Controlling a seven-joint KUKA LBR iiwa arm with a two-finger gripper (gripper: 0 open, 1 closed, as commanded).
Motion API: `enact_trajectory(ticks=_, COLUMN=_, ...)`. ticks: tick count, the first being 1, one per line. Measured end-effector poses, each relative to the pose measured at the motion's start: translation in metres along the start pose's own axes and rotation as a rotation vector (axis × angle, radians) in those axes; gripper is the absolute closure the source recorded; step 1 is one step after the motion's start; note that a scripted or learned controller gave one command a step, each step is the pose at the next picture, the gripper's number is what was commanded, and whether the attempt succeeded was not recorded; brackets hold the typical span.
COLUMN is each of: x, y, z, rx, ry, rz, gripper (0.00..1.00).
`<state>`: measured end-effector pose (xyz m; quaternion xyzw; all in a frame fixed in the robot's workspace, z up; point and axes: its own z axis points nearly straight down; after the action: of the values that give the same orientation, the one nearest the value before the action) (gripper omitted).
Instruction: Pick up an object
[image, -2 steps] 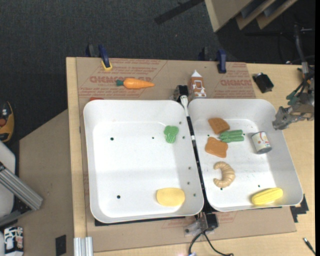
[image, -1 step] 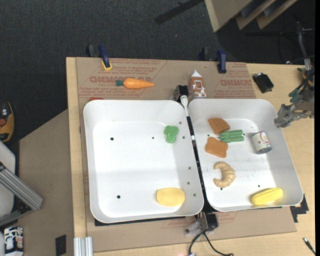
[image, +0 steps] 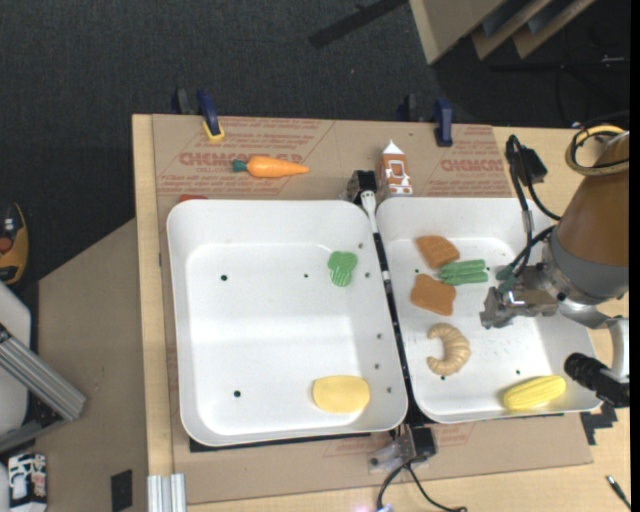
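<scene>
We see the end effector (image: 497, 308) hovering low over the right bin (image: 520, 215), near the worktop's right edge; whether it is open or closed we cannot tell. Just beside it lie a green pod (image: 461, 270), two brown pieces (image: 432, 293), a croissant (image: 449, 349) and yellow corn (image: 534, 393). The left bin (image: 190, 330) carries a green piece (image: 342, 267) and a yellow one (image: 340, 393).

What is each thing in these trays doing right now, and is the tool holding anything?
tool: low over the right bin, grip unclear
green pod: lying flat, beside the tool
croissant: lying loose
corn cob: lying near the front edge
yellow piece: lying in the left bin
carrot: lying outside the bins
</scene>
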<state>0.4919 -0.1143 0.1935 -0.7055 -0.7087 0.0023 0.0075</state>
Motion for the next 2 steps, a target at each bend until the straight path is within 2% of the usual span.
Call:
enact_trajectory(ticks=1, x=-0.008, y=-0.007, z=0.096, rx=-0.016, ry=-0.01, rz=0.008, gripper=1.0)
enact_trajectory(ticks=2, x=0.024, y=0.058, z=0.059, rx=-0.022, ry=-0.008, rz=-0.001, gripper=1.0)
